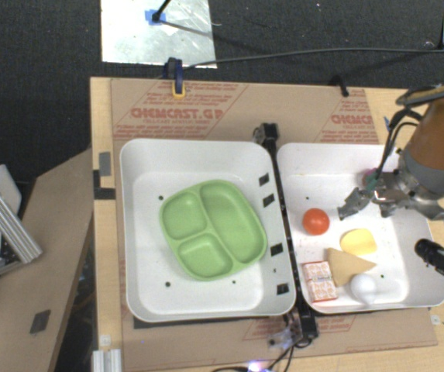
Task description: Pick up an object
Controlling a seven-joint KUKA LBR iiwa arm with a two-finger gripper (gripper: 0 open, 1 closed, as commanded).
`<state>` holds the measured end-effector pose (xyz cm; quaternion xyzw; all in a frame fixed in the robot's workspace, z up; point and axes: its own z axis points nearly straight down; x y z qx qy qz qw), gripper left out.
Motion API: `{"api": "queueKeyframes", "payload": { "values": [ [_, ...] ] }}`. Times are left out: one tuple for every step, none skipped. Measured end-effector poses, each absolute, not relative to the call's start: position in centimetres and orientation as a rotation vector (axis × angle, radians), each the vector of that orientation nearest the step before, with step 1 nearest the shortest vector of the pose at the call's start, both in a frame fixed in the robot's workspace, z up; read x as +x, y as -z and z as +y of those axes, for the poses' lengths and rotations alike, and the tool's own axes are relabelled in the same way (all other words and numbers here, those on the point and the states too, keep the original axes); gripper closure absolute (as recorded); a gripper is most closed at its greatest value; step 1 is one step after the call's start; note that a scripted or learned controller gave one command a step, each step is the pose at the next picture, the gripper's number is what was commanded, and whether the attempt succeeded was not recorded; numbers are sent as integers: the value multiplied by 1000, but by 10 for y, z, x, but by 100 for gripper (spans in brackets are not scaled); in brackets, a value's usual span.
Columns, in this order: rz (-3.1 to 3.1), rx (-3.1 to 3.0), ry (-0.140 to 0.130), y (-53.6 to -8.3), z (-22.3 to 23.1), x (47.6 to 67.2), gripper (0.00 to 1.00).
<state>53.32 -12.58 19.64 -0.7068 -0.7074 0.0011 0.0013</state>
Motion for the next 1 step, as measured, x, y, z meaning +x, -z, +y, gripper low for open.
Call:
{"api": "queueKeyframes", "payload": {
  "values": [
    [-2221, -2218, -2, -153, -120, 535, 0]
  ]
}}
